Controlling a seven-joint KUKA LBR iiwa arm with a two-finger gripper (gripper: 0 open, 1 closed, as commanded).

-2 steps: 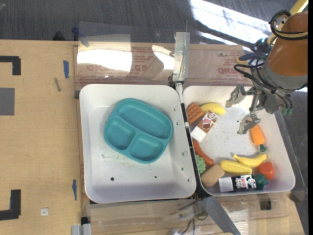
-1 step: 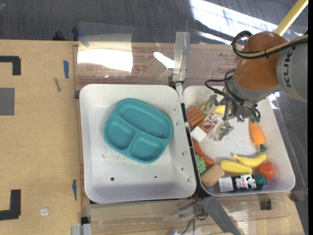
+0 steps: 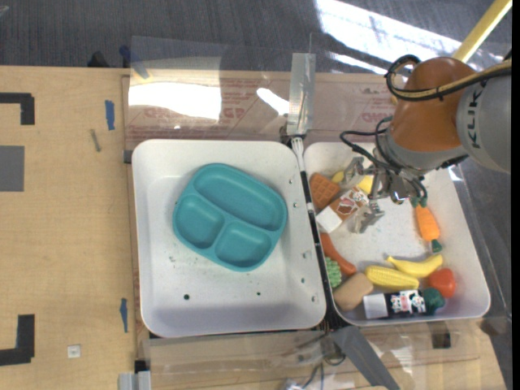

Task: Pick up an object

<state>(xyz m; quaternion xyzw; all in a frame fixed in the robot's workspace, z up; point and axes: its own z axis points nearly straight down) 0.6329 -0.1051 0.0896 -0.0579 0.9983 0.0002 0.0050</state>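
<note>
the gripper (image 3: 375, 195) is lowered into the right bin (image 3: 471, 299) above a small red-and-white packet (image 3: 349, 205), its opening not discernible, while a carrot (image 3: 426, 223), banana (image 3: 416, 264) and bottle (image 3: 400, 303) are seen nearby and a teal plate (image 3: 230, 215) in the left bin (image 3: 162, 299).

One fixed camera above the bench (image 3: 65, 218), slanting down over both white bins (image 3: 154, 299).
</note>
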